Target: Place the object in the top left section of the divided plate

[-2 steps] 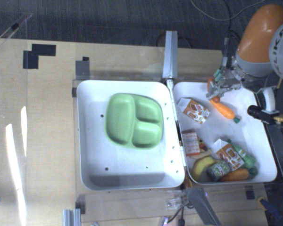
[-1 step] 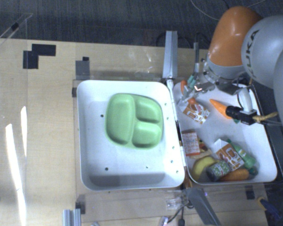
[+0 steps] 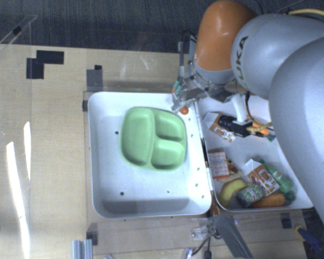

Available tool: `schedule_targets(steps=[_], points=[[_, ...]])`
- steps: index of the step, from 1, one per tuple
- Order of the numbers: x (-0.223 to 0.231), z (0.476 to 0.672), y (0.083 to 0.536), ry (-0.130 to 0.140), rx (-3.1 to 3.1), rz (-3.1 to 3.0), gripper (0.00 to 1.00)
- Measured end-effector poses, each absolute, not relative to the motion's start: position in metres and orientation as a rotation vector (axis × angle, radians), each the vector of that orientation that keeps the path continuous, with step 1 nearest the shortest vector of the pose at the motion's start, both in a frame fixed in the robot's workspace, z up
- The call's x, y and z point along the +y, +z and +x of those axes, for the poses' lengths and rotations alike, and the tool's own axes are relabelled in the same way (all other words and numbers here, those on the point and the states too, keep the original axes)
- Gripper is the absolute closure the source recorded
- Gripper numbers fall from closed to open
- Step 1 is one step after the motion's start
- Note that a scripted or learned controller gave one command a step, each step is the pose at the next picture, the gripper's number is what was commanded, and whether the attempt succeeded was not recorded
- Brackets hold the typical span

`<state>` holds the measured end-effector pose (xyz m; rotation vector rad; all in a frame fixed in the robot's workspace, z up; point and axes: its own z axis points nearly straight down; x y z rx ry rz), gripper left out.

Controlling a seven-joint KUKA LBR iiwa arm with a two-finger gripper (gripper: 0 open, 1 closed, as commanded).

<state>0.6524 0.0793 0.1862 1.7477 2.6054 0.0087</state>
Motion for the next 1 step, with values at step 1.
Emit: schedule_targets(steps=[1], points=[[0.0791, 0.6525, 0.1863, 0.009, 2.605, 1.748, 0.0]])
